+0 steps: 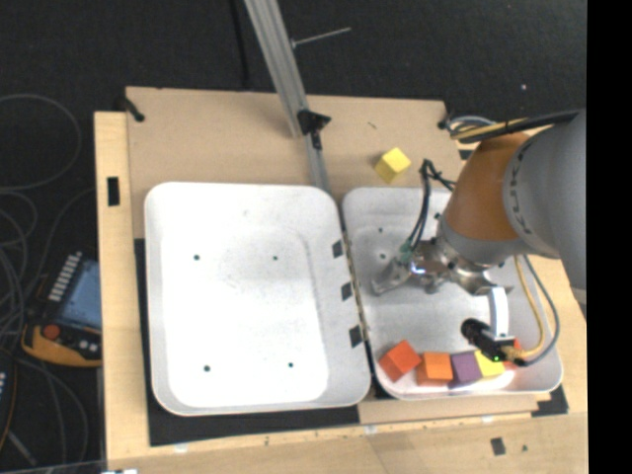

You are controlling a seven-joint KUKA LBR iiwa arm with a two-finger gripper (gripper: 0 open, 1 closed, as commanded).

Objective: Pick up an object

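A handheld control pendant (71,309) with a blue screen and an orange base lies among dark cables on the floor at the far left, just off the edge of the wooden bench (237,131). On the bench, the left bin (168,215) sits flush against the right bin (360,215), the two joined along their shared edge by small dark clips. A metal pole (281,62) slants down from the top of the scene and ends at the back of the bins near where they meet. A yellow cube (393,164) rests on the bare bench behind the right bin, apart from everything else.

Inside the right bin, the gripper (390,279) reaches toward the bin's left side, low over the white floor; whether its fingers are apart or together cannot be told from this angle, and nothing can be seen between them. The grey arm (538,191) with its orange band (479,191) enters from the right and covers much of the bin's back half.

Along the bin's near wall, four blocks stand in a row, touching or nearly so: a red block (399,359), an orange block (435,366), a purple block (464,367) and a yellow-green block (490,364) partly behind a black fitting on the arm's cabling. The row lies well apart from the gripper.
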